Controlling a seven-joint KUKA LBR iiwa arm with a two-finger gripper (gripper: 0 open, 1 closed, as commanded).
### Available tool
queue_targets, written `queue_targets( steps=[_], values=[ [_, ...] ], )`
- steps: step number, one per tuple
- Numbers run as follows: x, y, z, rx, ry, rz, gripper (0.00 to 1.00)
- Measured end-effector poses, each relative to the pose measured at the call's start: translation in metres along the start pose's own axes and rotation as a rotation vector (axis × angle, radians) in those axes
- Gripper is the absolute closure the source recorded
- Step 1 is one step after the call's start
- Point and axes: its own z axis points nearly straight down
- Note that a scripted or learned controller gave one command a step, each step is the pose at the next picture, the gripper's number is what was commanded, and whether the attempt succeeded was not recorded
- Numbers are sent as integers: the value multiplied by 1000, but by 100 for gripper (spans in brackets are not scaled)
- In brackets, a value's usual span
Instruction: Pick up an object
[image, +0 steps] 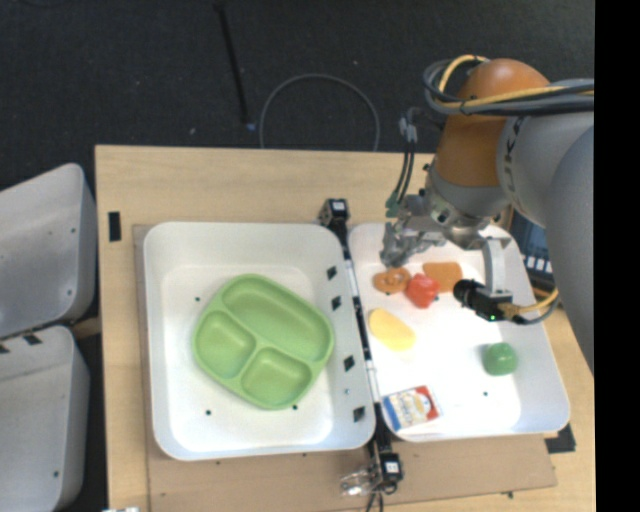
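Nearby, fingers (400, 250) above orange donut (392, 281), red tomato (422, 290) beside

Two bins sit side by side on the bench (120, 190). The left bin (160, 400) holds a tray (262, 341) at its centre. In the right bin (540, 400), the gripper (398, 248) hangs at ten o'clock, a ring (391, 281) just beneath it. A tomato (422, 290) lies right of the ring, a block (442, 271) behind the tomato. A lemon (391, 329) lies at eight o'clock, a carton (411, 407) at seven, a ball (499, 358) at four.
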Motion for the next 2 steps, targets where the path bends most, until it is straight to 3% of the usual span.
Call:
queue_targets(
  steps=[2],
  values=[
    [103,29,-7,0,0,1,100]
  ],
)
